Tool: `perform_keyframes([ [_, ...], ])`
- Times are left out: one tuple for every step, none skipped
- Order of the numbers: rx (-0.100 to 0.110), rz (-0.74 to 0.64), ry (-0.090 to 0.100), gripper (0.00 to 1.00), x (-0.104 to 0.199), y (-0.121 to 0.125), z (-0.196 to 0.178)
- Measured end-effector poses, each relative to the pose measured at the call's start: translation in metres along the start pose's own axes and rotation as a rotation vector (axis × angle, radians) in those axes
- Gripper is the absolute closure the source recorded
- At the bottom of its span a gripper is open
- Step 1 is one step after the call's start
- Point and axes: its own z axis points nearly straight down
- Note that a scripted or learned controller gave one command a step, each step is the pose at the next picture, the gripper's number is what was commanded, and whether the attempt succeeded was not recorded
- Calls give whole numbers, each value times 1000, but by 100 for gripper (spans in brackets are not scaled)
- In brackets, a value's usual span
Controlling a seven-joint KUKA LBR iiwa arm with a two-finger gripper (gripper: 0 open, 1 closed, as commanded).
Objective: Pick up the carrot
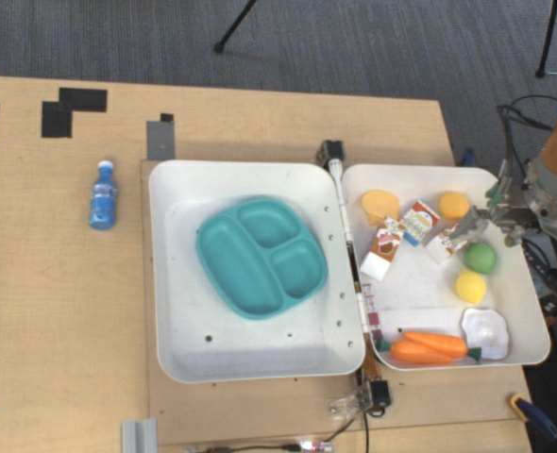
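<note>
— Carrot (pixel 430 347) first: can the gripper (pixel 460 230) be seen gripping it?

— No. The gripper hangs over the right bin (pixel 535 321), near its far side, just beside the green ball (pixel 481 258); I cannot tell how it is set.

— And the carrot?

— Lying flat at that bin's near edge, well apart from the gripper, beside a white cup (pixel 486 331).

— Left bin (pixel 175 281)?

— A teal divided plate (pixel 261 256).

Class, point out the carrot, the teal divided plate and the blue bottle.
carrot (pixel 430 347), camera view, middle of its orange body.
teal divided plate (pixel 229 264), camera view, its long compartment.
blue bottle (pixel 103 201), camera view, its body.
</note>
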Motion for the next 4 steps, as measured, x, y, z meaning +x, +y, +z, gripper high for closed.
perform_keyframes([
  [-5,-286,-3,0,-36,87,-60],
  [1,-249,0,0,-35,73,59],
  [-5,-511,-4,0,-36,120,-33],
  [-13,-799,-11,0,-37,123,78],
])
